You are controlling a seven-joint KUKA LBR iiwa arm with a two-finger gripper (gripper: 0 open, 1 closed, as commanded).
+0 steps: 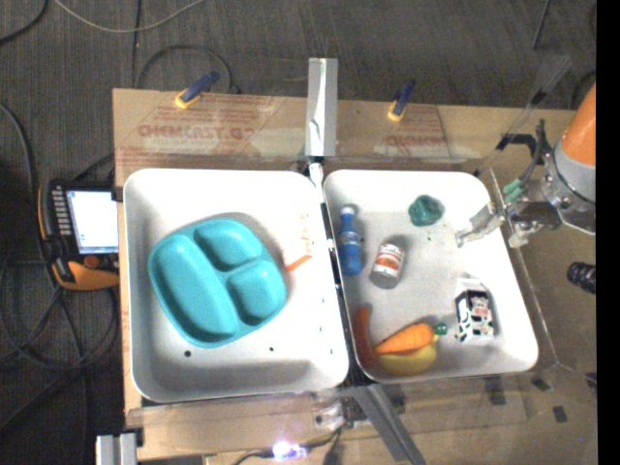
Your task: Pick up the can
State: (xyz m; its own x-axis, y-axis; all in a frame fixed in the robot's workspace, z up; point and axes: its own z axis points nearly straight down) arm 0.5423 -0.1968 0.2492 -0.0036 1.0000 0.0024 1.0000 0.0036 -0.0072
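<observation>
Surface (pixel 136 105) carries two white bins side by side. Left bin (pixel 145 356) holds a big teal tray (pixel 223 279) w/ three compartments, plus a small orange bit (pixel 296 260) by its right wall. Right bin (pixel 504 356) holds the rest. Arm (pixel 581 158) comes in from the right, w/ end effector (pixel 477 227) over the bin's right edge, toward the far right corner; can't tell how wide it's set.

Smaller items in right bin: blue bottle (pixel 349 242) along the left wall, carrot (pixel 405 338) on a yellow fruit (pixel 407 360) at the near edge, red strip (pixel 362 329) just left of them, cow-print carton (pixel 475 316) near the right wall, teal lump (pixel 425 209) at the far edge.

Can (pixel 387 263) sits mid-bin, tilted or on its side, just right of the bottle, clear of other stuff. It's well apart from the end effector, toward the left wall and a bit nearer the bin's front.

Step in hand, I'd say: approach. Do it well by centring over the can's middle, lining the jaws across its short width, descending straight, and keeping off the bottle.
</observation>
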